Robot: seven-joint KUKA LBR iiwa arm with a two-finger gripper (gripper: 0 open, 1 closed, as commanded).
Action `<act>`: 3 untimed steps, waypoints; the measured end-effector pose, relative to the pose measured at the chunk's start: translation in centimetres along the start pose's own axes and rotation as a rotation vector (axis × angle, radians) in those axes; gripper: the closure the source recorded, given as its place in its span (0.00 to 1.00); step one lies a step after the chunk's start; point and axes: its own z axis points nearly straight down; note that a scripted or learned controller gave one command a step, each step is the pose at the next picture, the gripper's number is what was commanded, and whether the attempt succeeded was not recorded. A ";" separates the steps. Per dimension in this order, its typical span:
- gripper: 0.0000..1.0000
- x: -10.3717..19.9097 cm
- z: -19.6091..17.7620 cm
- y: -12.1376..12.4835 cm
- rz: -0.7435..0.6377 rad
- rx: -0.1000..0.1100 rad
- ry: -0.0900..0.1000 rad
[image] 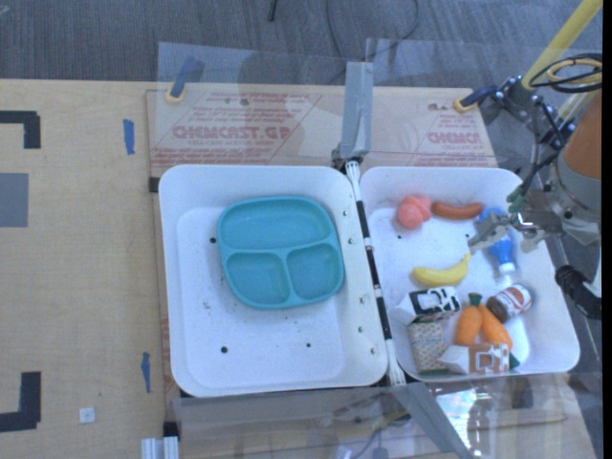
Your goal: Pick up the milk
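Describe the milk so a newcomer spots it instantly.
Look in the right bin, at its left side near the divider. Just below the banana lies the milk, a small carton. Its black-and-white cow-patch pattern sets it apart from the orange carrots beside it.

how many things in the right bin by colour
orange: 2, carrot, sausage
pink: 1, peach
yellow: 1, banana
blue: 1, tube
black and white: 1, milk
brown: 2, bag, can
total: 8
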 end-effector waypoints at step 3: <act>0.00 6.2 10.4 -3.7 0.072 -0.041 -0.003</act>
